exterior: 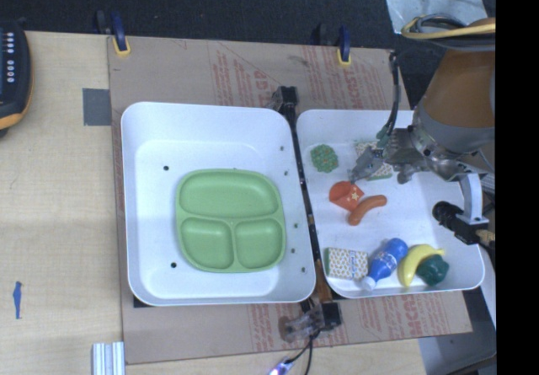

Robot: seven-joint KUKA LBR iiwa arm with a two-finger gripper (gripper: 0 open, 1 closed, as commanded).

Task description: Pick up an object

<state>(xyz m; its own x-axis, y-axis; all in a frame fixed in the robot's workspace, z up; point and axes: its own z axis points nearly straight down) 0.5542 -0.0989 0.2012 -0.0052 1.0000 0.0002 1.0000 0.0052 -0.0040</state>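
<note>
Gripper (pixel 370 164), metal, at 12 o'clock in right bin (pixel 472 281); finger state unclear. Smooth sausage (pixel 366 208) and red wedge (pixel 344 194) below. No legible labels.

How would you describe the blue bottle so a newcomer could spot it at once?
Find the right-hand white bin, the one that the arm reaches into. Along its near edge lies a row of small things: a patterned packet, then the blue bottle, then a banana. It is the only blue item, lying tilted, with a white cap end.

Gripper (pixel 376 161) low, jaws perhaps parted
</note>
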